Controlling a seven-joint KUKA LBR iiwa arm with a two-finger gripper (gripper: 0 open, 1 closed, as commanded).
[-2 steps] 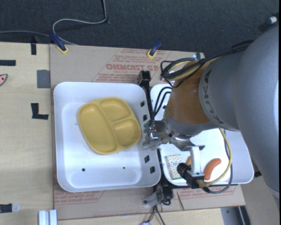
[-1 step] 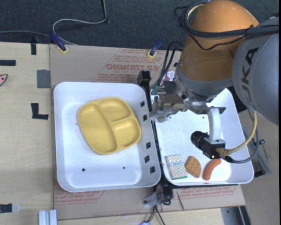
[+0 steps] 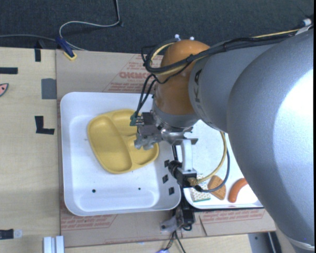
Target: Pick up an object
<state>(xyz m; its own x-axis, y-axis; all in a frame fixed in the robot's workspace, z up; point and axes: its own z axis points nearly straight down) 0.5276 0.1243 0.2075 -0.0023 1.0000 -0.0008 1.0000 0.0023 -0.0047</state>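
Pale wooden bench top (image 3: 21, 162) bearing black tape marks (image 3: 41, 125), overlaid by a brown cardboard sheet (image 3: 102, 73). Dark carpeted floor (image 3: 200, 9) lies beyond, crossed by a thin cable (image 3: 89, 24).

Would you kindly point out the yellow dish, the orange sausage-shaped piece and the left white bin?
yellow dish (image 3: 111, 141), camera view, its inner hollow.
orange sausage-shaped piece (image 3: 236, 190), camera view, its middle.
left white bin (image 3: 116, 196), camera view, bare floor.
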